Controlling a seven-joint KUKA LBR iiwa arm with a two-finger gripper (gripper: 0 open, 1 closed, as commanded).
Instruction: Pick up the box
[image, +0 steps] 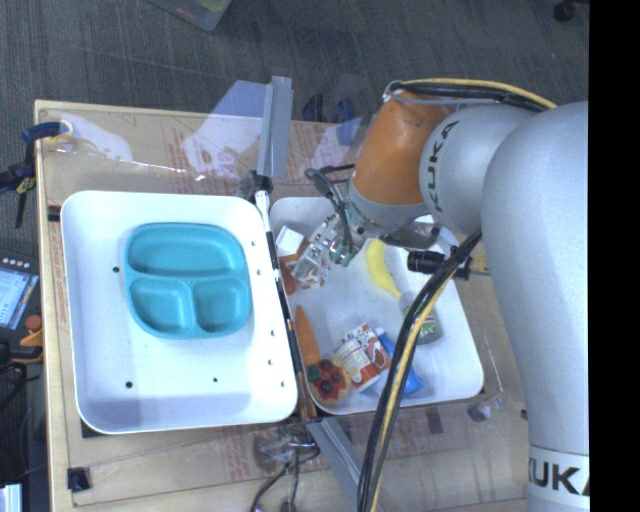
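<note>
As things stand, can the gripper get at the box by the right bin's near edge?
Probably yes. The gripper hangs at the far left of the right bin, while the box lies near its front edge, with nothing on top. The black cable runs close beside it.

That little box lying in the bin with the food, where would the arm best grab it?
Probably across its two long sides, from straight above. The box lies flat and slanted near the front of the right bin, printed face up, with a carrot close on its left and a blue item to its right, so a sideways approach looks crowded. The end effector hangs farther back.
</note>
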